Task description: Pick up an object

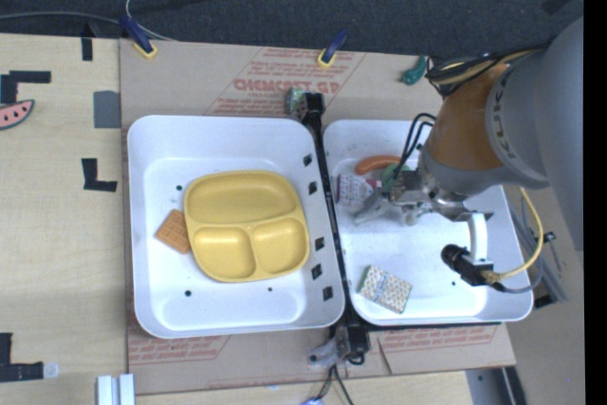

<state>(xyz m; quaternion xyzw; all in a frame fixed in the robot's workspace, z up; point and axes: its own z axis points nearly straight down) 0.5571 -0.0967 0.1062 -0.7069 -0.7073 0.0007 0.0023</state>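
Observation:
My gripper (381, 202) is low in the right bin (503, 303), near its left wall, below the orange-banded wrist. It sits right beside a crumpled clear wrapper with pink print (351, 189); whether they touch is unclear. An orange, carrot-like item (377, 163) lies just behind the gripper, partly hidden by it. A small patterned packet (384, 288) lies flat near the bin's front, apart from the gripper.
The left bin (152, 299) holds a yellow divided plate (247, 225) with a tan cracker-like square (172, 230) tucked at its left edge. A black cable and plug (467, 261) hang off the arm over the right bin. The divider between the bins runs close to the gripper.

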